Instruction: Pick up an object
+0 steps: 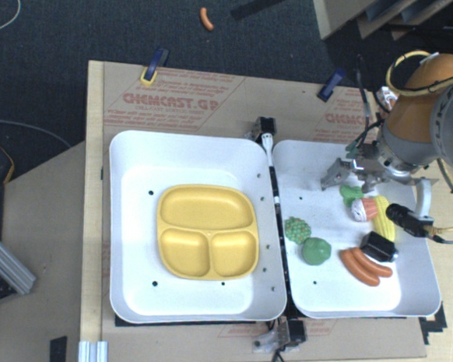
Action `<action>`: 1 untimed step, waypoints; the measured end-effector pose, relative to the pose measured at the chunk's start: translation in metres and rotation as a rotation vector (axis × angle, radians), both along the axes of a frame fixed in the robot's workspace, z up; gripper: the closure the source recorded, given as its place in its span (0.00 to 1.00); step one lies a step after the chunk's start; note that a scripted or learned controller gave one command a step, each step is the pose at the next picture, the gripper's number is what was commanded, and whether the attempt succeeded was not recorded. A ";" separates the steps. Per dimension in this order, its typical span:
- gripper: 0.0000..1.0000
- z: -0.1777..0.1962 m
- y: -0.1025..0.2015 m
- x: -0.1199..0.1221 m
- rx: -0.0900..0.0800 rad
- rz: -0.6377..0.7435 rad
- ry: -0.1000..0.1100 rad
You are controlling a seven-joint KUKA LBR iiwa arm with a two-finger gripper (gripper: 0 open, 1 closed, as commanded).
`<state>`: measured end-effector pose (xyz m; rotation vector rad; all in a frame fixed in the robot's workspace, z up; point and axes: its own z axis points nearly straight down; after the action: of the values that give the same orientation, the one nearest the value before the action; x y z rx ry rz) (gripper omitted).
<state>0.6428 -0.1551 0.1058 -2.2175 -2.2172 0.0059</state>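
the reach is in hand: the arm's jaws (350, 173) hang low in the right shallow white plastic bin (311, 296), whether apart or together i cannot tell. just beside them lies a small green toy piece (351, 192); next, settle over it and close.

There are two shallow white bins, the left one (123, 207) and the right one (306, 163). The left bin has one yellow plastic tray with three compartments (207, 231). In the right bin I count two green round toy vegetables (298, 229) (315, 250), one yellow toy corn cob (384, 218), one orange-red toy hot dog (365, 268), one small black block (379, 246) and one small green piece (351, 192).
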 end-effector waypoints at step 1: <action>0.00 -0.021 0.001 0.000 -0.001 0.001 -0.005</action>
<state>0.6431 -0.1542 0.0844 -2.2192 -2.2216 0.0019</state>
